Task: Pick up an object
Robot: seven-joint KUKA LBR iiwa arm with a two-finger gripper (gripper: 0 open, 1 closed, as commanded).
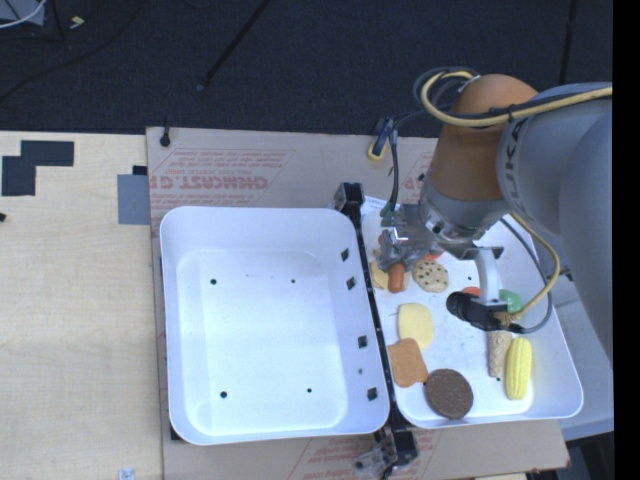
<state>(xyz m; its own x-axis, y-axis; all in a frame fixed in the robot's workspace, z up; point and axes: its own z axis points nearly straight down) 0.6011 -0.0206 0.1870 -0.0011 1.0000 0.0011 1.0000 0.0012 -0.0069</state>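
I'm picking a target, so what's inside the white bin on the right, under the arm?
The right white bin holds a dark brown round cookie, tan toast slice, pale yellow piece, yellow corn cob and speckled round cracker. The grey arm covers the bin's far corner.

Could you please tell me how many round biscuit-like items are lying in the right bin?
2: a speckled tan cookie below the end effector, and a dark brown cookie near the front wall. The arm may hide others.

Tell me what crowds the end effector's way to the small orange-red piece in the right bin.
The end effector is low over the orange-red piece, with nothing visible between them. A speckled cookie lies close on its right, a pale yellow piece just below, and the bin wall close on its left.
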